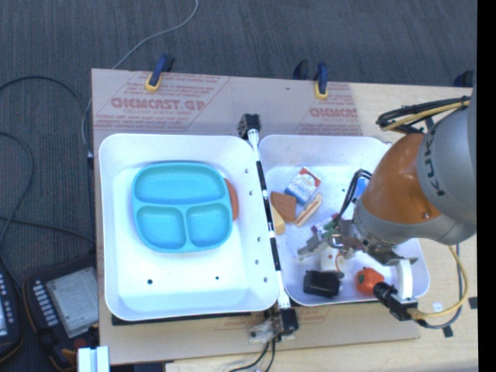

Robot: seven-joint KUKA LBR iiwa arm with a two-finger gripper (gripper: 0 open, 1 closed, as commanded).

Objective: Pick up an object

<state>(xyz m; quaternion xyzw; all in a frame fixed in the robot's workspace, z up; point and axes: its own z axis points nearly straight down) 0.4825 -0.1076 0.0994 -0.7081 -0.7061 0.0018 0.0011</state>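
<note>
Down at the lower right of the frame, the gripper (329,242) hangs low in the right bin (403,281), among small things. I cannot tell if it is grasping anything. Just below it lies a black block (320,284), and beside that a red tomato toy (367,279) — round, light, maybe slippery, best pinched across its middle. Higher up sit a small packet (302,184) and a brown wedge (284,207) — flat, harder to grab.
</note>
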